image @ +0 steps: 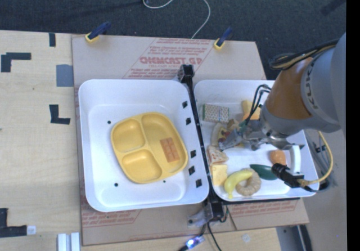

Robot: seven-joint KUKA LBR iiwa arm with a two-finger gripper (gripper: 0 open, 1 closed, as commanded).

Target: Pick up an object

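Jumbled food items (pixel 236 154) in right bin (pixel 292 192)

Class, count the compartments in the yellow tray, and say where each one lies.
3. The yellow tray in the left bin has one compartment at upper left, one at the bottom, and a long one on the right holding a brown block.

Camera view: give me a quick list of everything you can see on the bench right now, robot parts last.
Bins: two, white, side by side on the bench.
Tray: one, yellow, three compartments, in the left bin.
Brown block: one, lying in the tray's right compartment.
Banana: one, yellow, front of the right bin.
Doughnut: one, tan, beside the banana.
Orange ball: one, right side of the right bin.
Green patterned block: one, back of the right bin.
Clamps: two, blue and yellow, at the cardboard's back edge.
Cable: one, white, on the dark floor.
Arm: one, grey with an orange band, over the right bin.
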